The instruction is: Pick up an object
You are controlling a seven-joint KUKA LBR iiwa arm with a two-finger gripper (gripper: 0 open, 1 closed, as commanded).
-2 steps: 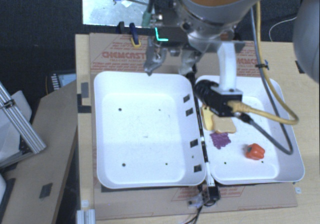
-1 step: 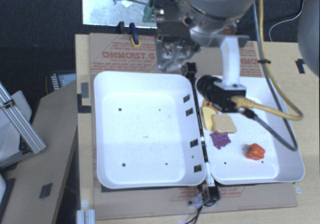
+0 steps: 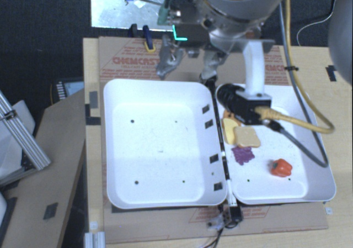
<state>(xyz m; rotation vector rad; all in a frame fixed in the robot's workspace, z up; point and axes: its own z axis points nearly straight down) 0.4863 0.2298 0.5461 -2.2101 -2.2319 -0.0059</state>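
The claw (image 3: 188,66) hangs spread over the far edge of the left bin (image 3: 160,147). By the left wall of the right bin (image 3: 309,186) lie a bread slice (image 3: 247,137), a purple scrap (image 3: 243,154), a yellow piece (image 3: 229,128) and, nearer the middle, an orange pepper (image 3: 281,168).

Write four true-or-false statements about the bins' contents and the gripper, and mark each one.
1. The red pepper lies in the right bin. True.
2. The purple piece lies in the left bin. False: it lies in the right bin, near the divider.
3. The gripper holds the tan slice. False: the slice lies in the right bin, and the gripper hangs open by the left bin's far rim.
4. The tan slice lies right beside the yellow piece. True.
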